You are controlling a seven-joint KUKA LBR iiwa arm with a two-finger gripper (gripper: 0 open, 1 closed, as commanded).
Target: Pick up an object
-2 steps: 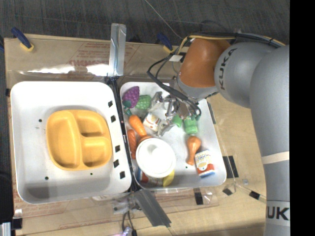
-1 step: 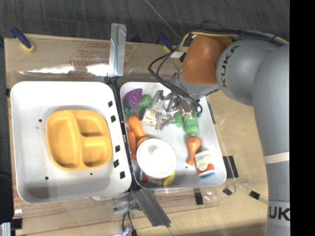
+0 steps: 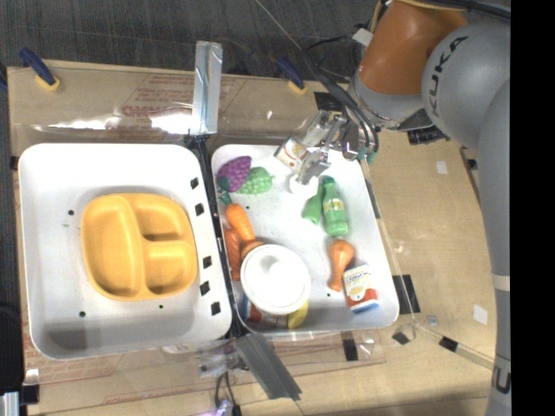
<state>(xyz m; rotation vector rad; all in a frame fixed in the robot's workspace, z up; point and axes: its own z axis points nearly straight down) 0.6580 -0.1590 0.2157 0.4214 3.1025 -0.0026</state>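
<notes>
Left of the gripper [image 3: 310, 159], purple grapes [image 3: 234, 171] and green grapes [image 3: 256, 181] lie close. Just below-right lies the green bottle [image 3: 333, 206], the likeliest target. Finger spread: cannot tell. Best descend straight, centred across the bottle's body.

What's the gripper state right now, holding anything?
Gripper: at the far edge of the right bin, near the green bottle. Open or closed cannot be told; nothing visibly held.
</notes>
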